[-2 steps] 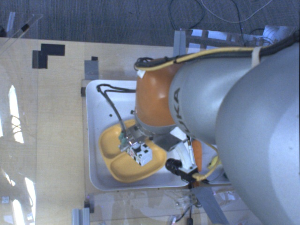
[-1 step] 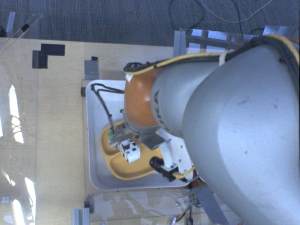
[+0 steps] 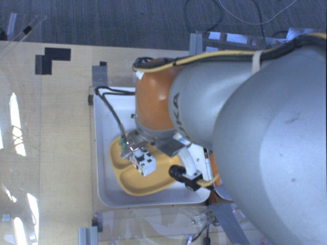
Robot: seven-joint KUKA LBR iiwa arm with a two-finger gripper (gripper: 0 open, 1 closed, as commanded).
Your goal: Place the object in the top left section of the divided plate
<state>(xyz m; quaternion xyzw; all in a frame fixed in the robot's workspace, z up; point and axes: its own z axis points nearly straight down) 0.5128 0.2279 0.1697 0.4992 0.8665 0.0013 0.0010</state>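
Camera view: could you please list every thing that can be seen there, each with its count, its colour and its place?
Bin: one, white, at the middle of the bench, partly under the arm.
Plate: one, yellow, inside the bin, partly covered by the wrist.
Bench: one, light wood, on the left and below the bin.
Black marks: an L-shaped group, black, on the bench at the upper left.
Cables: thin, black, on the dark floor at the top.
Arm: one, grey with an orange band, coming in from the right.
Gripper: one, pale, low over the plate.
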